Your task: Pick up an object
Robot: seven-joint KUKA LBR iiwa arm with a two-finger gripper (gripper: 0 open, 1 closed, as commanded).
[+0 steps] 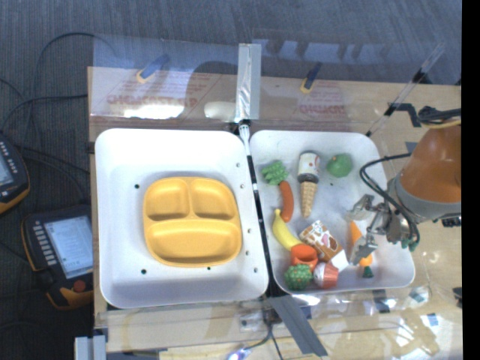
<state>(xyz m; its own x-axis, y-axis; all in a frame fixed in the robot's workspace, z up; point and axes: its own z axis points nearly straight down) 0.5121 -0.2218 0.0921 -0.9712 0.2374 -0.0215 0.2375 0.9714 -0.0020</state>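
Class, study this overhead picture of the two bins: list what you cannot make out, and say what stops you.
1. Gripper: too small and cluttered to tell whether it grips the orange piece.
2. Arm: cut off by the picture's right edge.
3. Toys at the right bin's front, beside the banana: piled together, partly hiding one another.
4. Labels behind the bins: washed out by glare.

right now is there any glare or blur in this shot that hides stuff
Camera view: bright glare washes the clear panel behind the left bin; the gripper area is soft and cluttered, so its fingertips are hard to read; the yellow tray and banana are evenly lit and clear.
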